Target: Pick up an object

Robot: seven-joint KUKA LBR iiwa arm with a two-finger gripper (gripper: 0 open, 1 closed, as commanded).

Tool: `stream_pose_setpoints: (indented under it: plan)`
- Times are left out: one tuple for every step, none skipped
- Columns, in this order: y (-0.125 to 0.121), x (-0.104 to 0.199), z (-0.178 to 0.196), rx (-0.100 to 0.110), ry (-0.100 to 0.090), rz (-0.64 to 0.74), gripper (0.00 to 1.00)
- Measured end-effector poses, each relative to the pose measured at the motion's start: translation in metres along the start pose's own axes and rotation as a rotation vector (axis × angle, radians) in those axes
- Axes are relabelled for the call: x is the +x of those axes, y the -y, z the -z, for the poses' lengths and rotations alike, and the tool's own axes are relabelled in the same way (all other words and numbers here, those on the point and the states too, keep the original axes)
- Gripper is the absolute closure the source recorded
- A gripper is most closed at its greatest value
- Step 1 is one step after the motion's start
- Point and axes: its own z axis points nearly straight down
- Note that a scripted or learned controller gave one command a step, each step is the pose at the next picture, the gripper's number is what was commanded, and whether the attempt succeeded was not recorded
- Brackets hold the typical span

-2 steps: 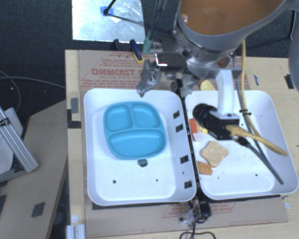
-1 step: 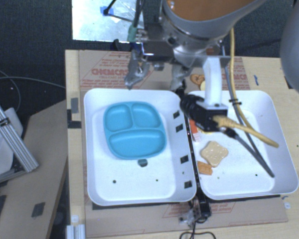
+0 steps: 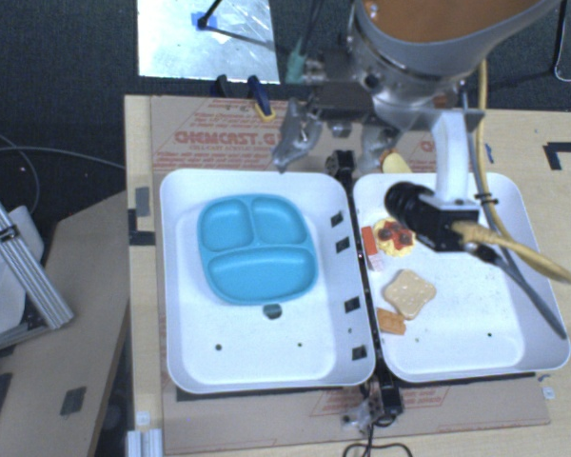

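My gripper (image 3: 333,150) hangs over the far rim where the two bins meet. Its silvery fingers (image 3: 291,144) stand apart, open, with nothing between them. Below it in the right bin (image 3: 514,350) lie a tan toast-shaped piece (image 3: 409,293), a small orange piece (image 3: 391,322), a red and yellow toy (image 3: 393,237) and a thin red and white stick (image 3: 368,244). A yellow object (image 3: 395,165) peeks out at that bin's far edge. The left bin (image 3: 186,350) holds a blue divided plate (image 3: 257,250) and a small dark piece (image 3: 272,310).
A black cylinder (image 3: 421,215) on a white bracket, with a yellow hose (image 3: 519,253), juts over the right bin and hides part of it. The arm's orange and grey body (image 3: 438,17) covers the top of the view. A blue clamp (image 3: 260,95) sits behind the bins.
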Motion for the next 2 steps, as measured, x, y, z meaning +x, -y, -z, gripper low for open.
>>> stream_pose_setpoints:
  plan:
    - [0.000,0.002,0.012,-0.003,-0.003,0.005,1.00]
    - [0.000,-0.025,-0.047,0.004,0.002,0.000,1.00]
